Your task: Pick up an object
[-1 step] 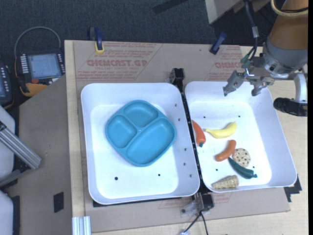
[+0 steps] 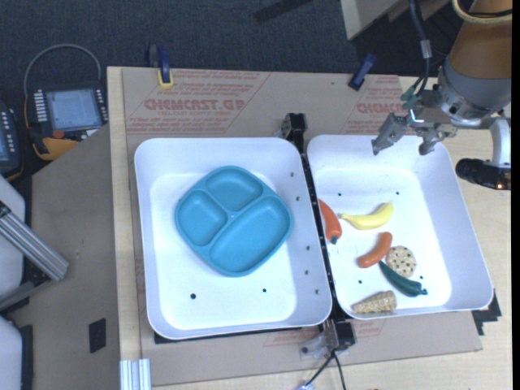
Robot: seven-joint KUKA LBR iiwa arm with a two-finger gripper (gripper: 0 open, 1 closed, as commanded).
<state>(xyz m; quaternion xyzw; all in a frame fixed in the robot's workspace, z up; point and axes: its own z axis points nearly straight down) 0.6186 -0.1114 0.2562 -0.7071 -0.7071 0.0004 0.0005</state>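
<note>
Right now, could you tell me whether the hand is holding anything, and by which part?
Nothing is held: the hand hangs open above the right bin's far edge.

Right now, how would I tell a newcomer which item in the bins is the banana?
Look in the right bin, the one holding small food items. The banana lies near its middle, above the orange sausage. It is the only yellow, curved piece there.
</note>
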